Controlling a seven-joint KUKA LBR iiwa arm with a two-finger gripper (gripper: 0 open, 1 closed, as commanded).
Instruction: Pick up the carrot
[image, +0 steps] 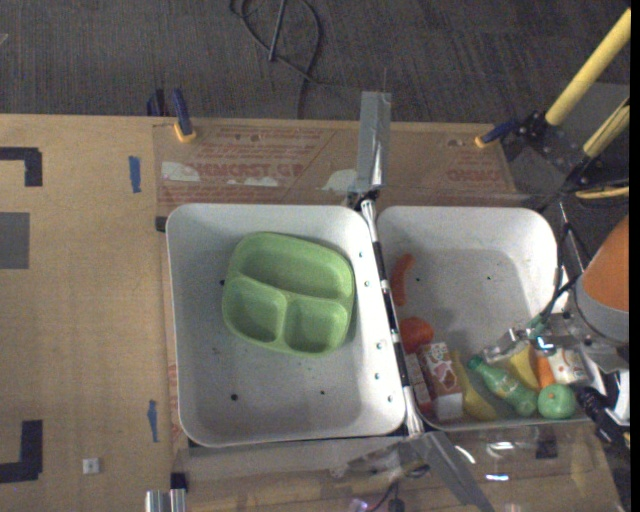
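The carrot (401, 278) is a slim orange-red piece lying along the left wall of the right bin (470, 225), near its middle. My gripper (532, 345) is low over the bin's front right corner, well to the right of the carrot and apart from it. It hangs among a cluster of toy foods there, right above a small orange piece (545, 371) and a yellow piece (522, 366). The wrist housing and cables hide how the gripper stands.
The left bin (200, 380) bears a green divided plate (290, 293). Along the right bin's front lie a red tomato (416, 333), a small carton (437, 368), a green bottle (503, 386), a banana (480, 403) and a green apple (556, 401). A yellow pole (590, 65) stands at back right.
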